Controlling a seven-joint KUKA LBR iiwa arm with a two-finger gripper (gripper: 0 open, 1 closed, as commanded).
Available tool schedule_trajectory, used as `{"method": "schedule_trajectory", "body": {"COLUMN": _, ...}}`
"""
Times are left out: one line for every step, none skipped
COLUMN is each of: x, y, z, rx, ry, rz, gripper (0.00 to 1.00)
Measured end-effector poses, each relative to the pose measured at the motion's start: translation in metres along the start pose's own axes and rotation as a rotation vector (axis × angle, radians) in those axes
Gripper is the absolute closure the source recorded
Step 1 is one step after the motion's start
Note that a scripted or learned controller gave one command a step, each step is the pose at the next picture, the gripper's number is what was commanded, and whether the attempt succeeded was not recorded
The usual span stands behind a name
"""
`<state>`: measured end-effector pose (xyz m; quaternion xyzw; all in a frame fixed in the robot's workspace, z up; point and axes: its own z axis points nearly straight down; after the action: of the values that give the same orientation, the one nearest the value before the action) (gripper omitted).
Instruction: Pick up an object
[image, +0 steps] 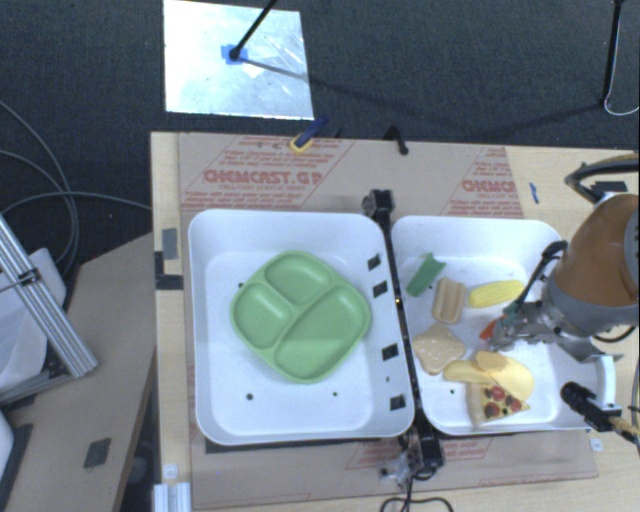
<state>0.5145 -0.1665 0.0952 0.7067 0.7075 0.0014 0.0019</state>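
Note:
The right bin (470, 236) holds several toy foods. A green piece (426, 273) lies at its upper left, a tan bun (449, 299) below it, and a yellow corn cob (496, 293) to the right. Lower down are a beige bread slice (438, 350), a yellow banana-like piece (462, 372), a yellow wedge (510, 373) and a pizza slice (494, 402). My gripper (508, 328) reaches in from the right and hangs low over the bin's middle, just below the corn and above the yellow wedge. A small red bit (488, 329) shows at its tip.
The left bin (215, 300) holds a green divided plate (300, 315). A black divider with clips (392, 300) runs between the bins. The orange-banded wrist (600, 270) covers the right bin's right side. Cardboard lies under both bins.

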Motion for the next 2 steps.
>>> {"method": "schedule_trajectory", "body": {"x": 0.0069, "y": 0.0513, "z": -0.0359, "rx": -0.003, "ry": -0.001, "rz": -0.005, "gripper": 1.0}}
{"method": "schedule_trajectory", "body": {"x": 0.0063, "y": 0.0484, "z": -0.0338, "rx": 0.002, "ry": 0.0, "rz": -0.001, "gripper": 0.0}}
